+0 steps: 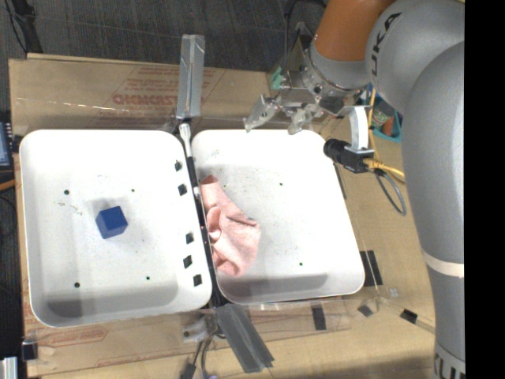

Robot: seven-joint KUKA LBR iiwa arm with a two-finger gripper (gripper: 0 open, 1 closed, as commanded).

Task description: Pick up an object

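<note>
Above the right bin's [339, 212] far rim, hovering with end effector [278, 117] fingers spread, gripping nothing; pink cloth [231, 235] lying bunched against that bin's left wall, folds partly self-hiding.

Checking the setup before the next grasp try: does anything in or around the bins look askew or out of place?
Only the pink cloth: it lies crumpled against the right bin's left wall, bunched up rather than flat. The blue cube sits squarely in the left bin.
</note>
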